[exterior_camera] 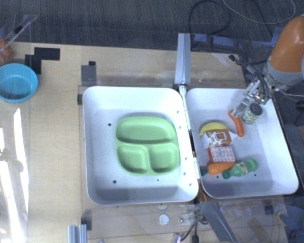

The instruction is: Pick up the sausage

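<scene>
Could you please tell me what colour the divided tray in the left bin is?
The divided tray is light green, seen clearly in the camera view.

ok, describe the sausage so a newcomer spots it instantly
Look in the right bin, upper half. The sausage lies just under the gripper, beside a small can. It's the thin orange-red stick, slimmer than the carrot lower down.

A pale wooden worktop (50,151) fills most of the frame. Two shallow white bins sit side by side at its middle: the left bin (96,135) and the right bin (278,171) (their inner edges nearly touching). A blue bowl (14,82) rests at the upper left, beside a black bracket (40,55).
</scene>
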